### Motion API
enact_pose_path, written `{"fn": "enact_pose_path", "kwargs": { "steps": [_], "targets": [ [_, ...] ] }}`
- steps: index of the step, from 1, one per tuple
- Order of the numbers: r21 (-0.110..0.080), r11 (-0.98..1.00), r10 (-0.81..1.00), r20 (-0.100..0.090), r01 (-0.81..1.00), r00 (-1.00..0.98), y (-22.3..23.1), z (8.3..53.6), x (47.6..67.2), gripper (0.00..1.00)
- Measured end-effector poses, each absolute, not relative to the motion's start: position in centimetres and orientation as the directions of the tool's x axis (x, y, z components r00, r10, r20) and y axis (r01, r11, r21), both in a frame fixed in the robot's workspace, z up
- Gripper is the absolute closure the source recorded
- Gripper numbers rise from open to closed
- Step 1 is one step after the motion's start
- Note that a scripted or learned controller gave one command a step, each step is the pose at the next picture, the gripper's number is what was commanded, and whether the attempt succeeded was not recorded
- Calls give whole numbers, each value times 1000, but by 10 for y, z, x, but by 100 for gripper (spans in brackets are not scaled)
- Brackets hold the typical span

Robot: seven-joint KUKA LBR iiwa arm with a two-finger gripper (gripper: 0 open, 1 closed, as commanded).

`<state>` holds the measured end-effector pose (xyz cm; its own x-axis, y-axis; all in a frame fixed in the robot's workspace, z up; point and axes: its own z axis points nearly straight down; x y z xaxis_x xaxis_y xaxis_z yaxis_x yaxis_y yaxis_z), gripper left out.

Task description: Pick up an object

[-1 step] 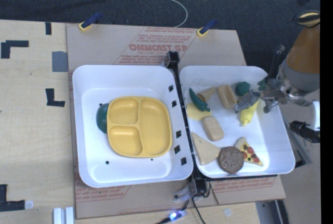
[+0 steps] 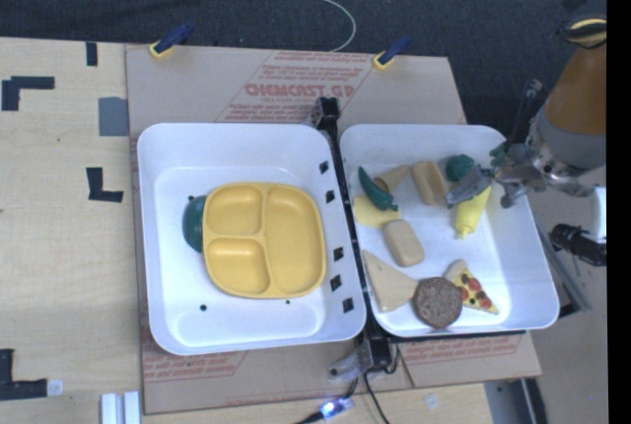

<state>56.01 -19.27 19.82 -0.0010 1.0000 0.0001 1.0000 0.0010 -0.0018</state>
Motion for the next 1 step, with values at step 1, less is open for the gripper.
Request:
{"fn": "enact_pose_path", "kwargs": {
  "steps": [1],
  "targets": [
    [-6,2,1000,1,1000,-2,-185,136,562,0]
  ]
}}
